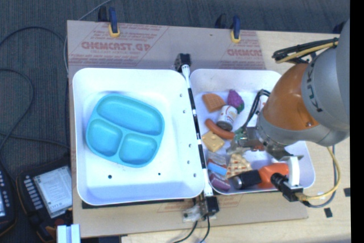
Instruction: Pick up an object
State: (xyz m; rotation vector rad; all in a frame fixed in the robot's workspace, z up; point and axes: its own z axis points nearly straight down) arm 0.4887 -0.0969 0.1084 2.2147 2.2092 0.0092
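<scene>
The right bin [200, 83] holds several toy foods. Among them are a tan bread piece [213, 101], a purple piece [235, 99], a small jar [226, 116], a red sausage [219, 128], a yellow cracker [213, 142] and a waffle-patterned wedge [238, 165]. My gripper [244, 142] hangs low over the middle of this bin, right of the sausage and just above the wedge. The orange-banded wrist covers most of it.
A blue divided plate [125, 129] lies in the left bin [85, 179]. A blue piece [216, 169], a dark purple piece [220, 182] and an orange piece [272, 171] crowd the right bin's front. The arm covers that bin's right half.
</scene>
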